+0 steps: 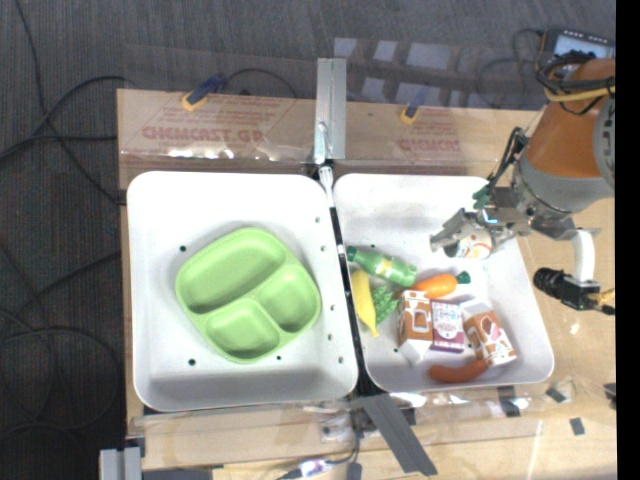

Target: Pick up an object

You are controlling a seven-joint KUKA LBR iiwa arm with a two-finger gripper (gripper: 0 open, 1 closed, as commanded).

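My gripper (458, 234) hangs over the upper right part of the right bin (400, 203), above and to the right of the pile of toy food. A small white and orange object (479, 247) sits right at the gripper; whether it is held is unclear. Below it lie an orange carrot (437, 285), a green bottle (384, 264), a yellow banana (363, 303), three small cartons (447, 326) and a red sausage (459, 371).
The left bin (160, 218) holds a green divided plate (249, 294). A metal divider (330, 118) runs between the bins at the back. A black part with a cable (566, 286) sticks out beyond the right bin's right wall.
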